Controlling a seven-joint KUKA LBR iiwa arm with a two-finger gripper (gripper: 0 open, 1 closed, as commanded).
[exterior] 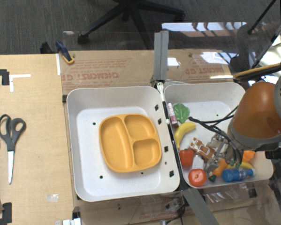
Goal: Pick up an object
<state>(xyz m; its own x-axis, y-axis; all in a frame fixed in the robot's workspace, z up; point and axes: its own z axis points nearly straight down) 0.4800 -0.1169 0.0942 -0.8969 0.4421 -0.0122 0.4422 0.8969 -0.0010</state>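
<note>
Two shallow white bins side by side on bench. Left bin (81,150): one yellow divided plate (130,142), three compartments, lying flat near centre. Right bin (210,94): cluster of toy food toward near side. Green leafy piece (181,113) farthest, yellow banana (184,132) just nearer, red pepper (186,157) and red tomato (197,177) at near left, blue bottle (237,175) lying flat at near right, orange pieces (219,169) between. Gripper (215,153) lowered among cluster, just beside small brown-and-white item (199,147); finger position cannot be told, nothing visibly clamped. Scissors (10,140) on bench, far left.
</note>
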